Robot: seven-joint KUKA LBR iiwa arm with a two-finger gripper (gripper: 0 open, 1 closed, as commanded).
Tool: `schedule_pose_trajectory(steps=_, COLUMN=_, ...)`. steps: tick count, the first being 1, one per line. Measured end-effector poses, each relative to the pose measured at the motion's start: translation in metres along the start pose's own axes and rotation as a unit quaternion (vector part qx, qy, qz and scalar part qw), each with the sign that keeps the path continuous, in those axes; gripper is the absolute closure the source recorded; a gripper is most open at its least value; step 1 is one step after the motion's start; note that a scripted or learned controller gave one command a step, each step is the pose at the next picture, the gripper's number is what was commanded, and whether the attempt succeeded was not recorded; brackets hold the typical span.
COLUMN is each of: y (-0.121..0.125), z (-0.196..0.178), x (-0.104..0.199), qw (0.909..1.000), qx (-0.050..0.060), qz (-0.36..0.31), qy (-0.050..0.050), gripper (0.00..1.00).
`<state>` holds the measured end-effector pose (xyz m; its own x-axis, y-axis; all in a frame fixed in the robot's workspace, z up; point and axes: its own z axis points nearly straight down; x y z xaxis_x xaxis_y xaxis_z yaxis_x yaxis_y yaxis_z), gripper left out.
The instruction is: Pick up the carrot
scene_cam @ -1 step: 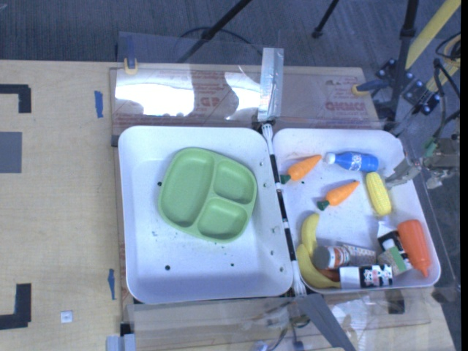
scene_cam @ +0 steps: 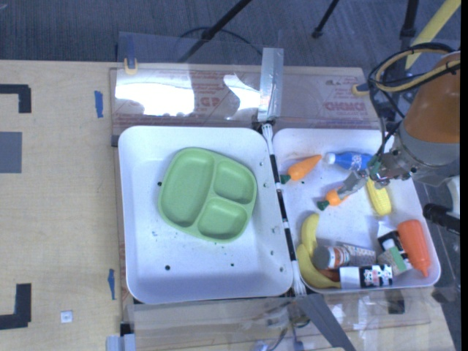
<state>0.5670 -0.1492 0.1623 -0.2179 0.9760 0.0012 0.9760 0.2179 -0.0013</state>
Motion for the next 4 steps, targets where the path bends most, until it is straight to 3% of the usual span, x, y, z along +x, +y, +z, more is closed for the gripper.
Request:
schedule_pose_trajectory(steps=1, y=-0.021, z=-0.007, x=-0.021, qw=0.9854, qx=0.0, qz=-0.17, qy=0.0, gripper=0.0)
schedule_pose_trajectory(steps=2, y=0.034, z=0.026, x=-0.015, qw=0.9709, qx=-0.003, qz=-0.24, qy=-0.003, gripper=0.0)
schedule_pose_trajectory(steps=3, y=0.018, z=0.055, x=0.037, qw=0.9762, qx=-0.001, qz=-0.217, qy=-0.001, gripper=0.0)
schedule_pose_trajectory(steps=4, y=-0.016, z=0.075, x=-0.005, qw=0.9752, qx=-0.002, qz=-0.221, qy=-0.002, gripper=0.0)
